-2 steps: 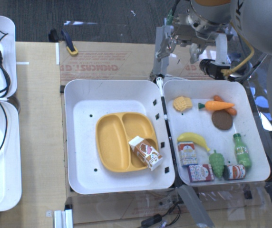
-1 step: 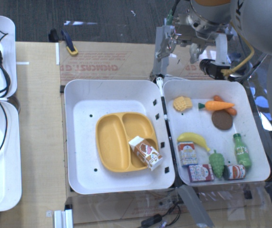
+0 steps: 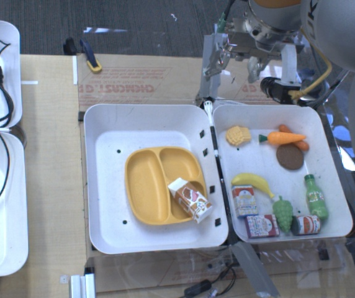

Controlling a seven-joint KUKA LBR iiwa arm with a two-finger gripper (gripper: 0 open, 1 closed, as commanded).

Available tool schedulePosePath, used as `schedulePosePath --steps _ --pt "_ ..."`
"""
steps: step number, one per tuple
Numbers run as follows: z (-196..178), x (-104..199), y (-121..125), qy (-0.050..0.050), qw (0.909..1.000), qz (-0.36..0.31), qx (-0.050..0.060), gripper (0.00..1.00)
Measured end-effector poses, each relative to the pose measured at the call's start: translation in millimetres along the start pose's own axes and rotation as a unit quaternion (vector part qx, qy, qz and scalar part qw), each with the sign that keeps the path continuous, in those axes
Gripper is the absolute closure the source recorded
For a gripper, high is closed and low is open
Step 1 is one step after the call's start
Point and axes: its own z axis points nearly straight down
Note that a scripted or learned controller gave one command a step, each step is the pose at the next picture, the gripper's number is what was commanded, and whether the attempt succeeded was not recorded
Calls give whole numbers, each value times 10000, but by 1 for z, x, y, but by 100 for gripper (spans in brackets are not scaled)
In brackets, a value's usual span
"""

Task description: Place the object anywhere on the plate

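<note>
A small white-and-brown carton (image 3: 190, 200) lies tilted on the yellow two-part plate (image 3: 144, 185), across the lower right corner of its right half. The plate rests in the left white bin (image 3: 103, 166). My gripper (image 3: 233, 68) hangs high over the back rim where the two bins meet, well away from the carton. Its fingers (image 3: 211, 64) stand apart, open, with nothing between them.
The right bin (image 3: 332, 166) holds several toy foods: a yellow waffle (image 3: 238, 135), a carrot (image 3: 286, 138), a brown disc (image 3: 289, 157), a banana (image 3: 252, 182), a green bottle (image 3: 315, 197), small boxes (image 3: 246, 201) and a can (image 3: 305, 225). Cables (image 3: 308, 89) hang by the wrist.
</note>
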Motion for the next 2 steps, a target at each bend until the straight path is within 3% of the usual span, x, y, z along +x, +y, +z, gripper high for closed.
schedulePosePath --steps 2 --pt "0 0 0 0 10000 0 0 0"
